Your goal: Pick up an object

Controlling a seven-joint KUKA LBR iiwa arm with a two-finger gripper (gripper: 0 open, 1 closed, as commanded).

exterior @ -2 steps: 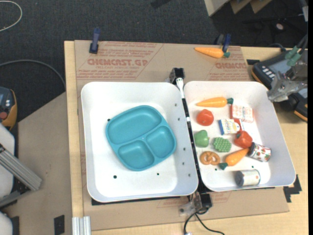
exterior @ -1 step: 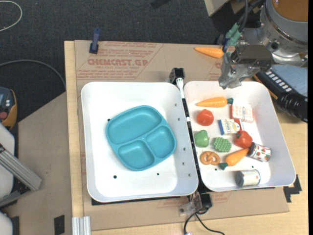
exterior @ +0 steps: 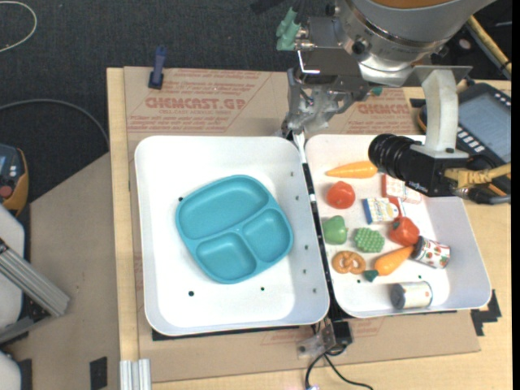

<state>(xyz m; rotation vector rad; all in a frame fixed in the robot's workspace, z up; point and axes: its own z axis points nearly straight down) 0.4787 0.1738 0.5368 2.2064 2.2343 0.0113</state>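
Metal and grey casing make up my claw [exterior: 305,124], which hangs over the far rim where the two bins meet; whether it is apart or together I cannot tell from this angle. Nothing shows between its tips.

Just below and to the camera's right of my claw lies the right bin [exterior: 471,254], a shallow white glossy tray that holds the small toy foods. Nearest me is a smooth orange carrot [exterior: 352,169], tapered. Beyond it sits a round red tomato [exterior: 341,194], then a green pepper [exterior: 334,229], a knobbly green piece [exterior: 368,240] and a brown twisted pretzel [exterior: 348,262]. Farther off lie a second carrot [exterior: 392,259], a red pepper [exterior: 404,231], a small blue-and-white carton [exterior: 380,210], a patterned can [exterior: 431,253] and a grey-ended can [exterior: 411,295] on its side.

Below and to the camera's left of my claw, the left bin [exterior: 158,218] holds a teal plate [exterior: 234,227], smooth plastic with rounded corners and three compartments.

Both bins rest on a cardboard-covered bench [exterior: 211,100].
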